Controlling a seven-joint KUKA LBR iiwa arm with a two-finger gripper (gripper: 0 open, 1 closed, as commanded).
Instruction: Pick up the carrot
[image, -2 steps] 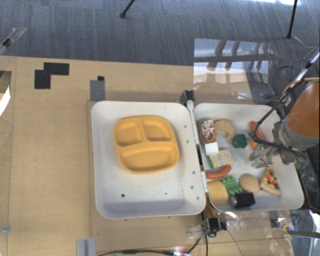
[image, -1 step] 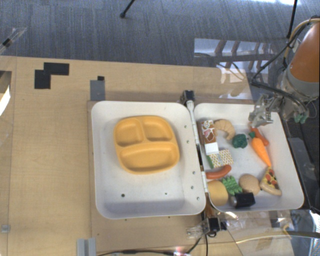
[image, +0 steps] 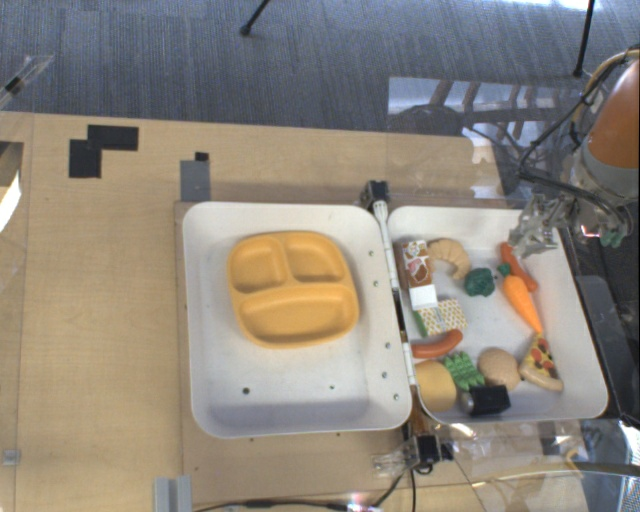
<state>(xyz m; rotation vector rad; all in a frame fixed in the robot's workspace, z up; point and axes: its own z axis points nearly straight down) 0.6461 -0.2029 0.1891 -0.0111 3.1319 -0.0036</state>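
Camera view: carrot (image: 521, 299) lying aslant in right bin (image: 590, 395), gripper (image: 534, 233) just above its leafy end, grip state impossible to tell; probably light, rigid, slick plastic, best pinched across thick upper body.

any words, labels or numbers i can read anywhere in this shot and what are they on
No text is readable anywhere in this view.
The brown and white packet at the left of the right bin has markings too blurred to read.
The patterned green and white packet below it shows print, also too small to read.
The carrot, yellow tray and gripper carry no visible lettering.
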